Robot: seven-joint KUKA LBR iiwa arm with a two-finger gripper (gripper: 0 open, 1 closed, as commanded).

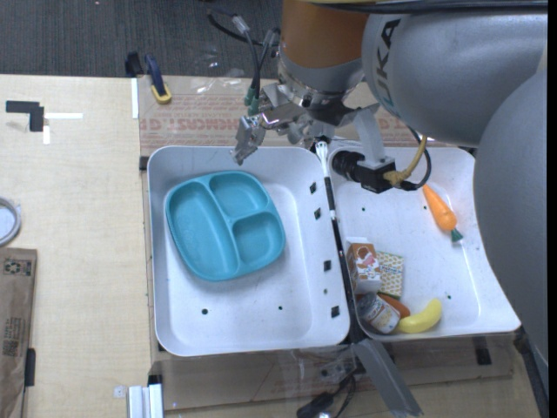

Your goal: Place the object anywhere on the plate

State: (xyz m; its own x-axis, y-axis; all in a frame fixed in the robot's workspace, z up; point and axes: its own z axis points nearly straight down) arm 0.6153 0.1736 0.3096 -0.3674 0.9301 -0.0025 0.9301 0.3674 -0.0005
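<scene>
The blue plate (226,225), with three compartments, lies in the left bin (174,320), toward its 10 o'clock part, with nothing on it. The gripper (245,146) hangs over the back rim of that bin, just off the plate's 12 o'clock edge, and its tip is thin and blurred, so whether anything sits between its jaws cannot be told, nor whether they are spread or pressed together. The grey arm (452,59) with its orange band (326,20) fills the upper right and reaches in toward 9 o'clock.

The right bin (487,316) holds the loose things. A carrot (440,209) lies at its 2 o'clock side, near the right wall. A small box (365,264) sits close to the dividing wall, touching a flat packet (392,273) beside it. At the bin's 6 o'clock end a banana (419,318) rests against a round tin (379,312). All of these lie well apart from the plate, across the wall between the bins.

On the bench at 9 o'clock a brown paper bag (16,307) lies flat.
</scene>
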